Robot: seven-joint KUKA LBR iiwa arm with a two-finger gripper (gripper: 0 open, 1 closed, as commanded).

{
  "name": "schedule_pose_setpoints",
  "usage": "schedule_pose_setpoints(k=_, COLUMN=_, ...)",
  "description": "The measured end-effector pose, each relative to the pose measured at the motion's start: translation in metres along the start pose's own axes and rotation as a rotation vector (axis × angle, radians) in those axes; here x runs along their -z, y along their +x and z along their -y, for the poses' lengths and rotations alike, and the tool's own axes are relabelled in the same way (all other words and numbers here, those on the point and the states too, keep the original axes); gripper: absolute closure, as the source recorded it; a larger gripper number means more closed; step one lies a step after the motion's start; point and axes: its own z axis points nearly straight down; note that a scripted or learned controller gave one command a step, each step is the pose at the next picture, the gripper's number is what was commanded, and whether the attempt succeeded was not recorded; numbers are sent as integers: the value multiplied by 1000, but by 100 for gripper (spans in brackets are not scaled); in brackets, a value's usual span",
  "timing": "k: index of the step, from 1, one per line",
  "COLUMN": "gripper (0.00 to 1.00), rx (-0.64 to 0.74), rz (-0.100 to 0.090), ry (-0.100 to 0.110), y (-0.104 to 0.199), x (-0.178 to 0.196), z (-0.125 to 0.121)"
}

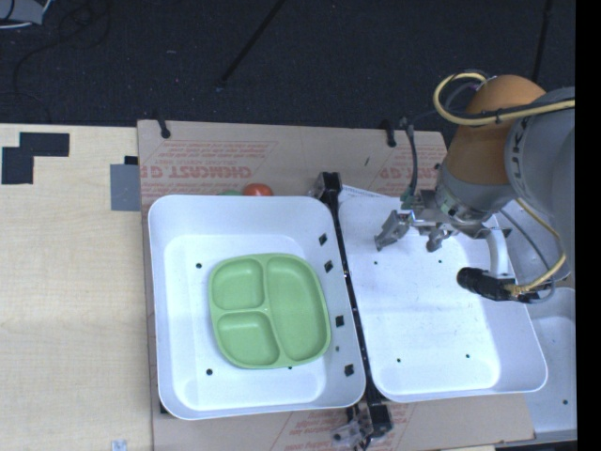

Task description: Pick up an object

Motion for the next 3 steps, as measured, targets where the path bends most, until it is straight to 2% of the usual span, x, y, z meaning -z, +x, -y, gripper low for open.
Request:
schedule_pose_setpoints(k=1, gripper=0, rx=-1, rz=0, ry=-2, y=3, x=-44, z=4)
schedule_pose_setpoints(k=2, gripper=100, rx=-4, rz=1, ry=-4, y=2, x=-31, z=3)
schedule_pose_setpoints(k=3, gripper=100, rx=-6, rz=2, ry=-11, y=-1, x=32, z=7)
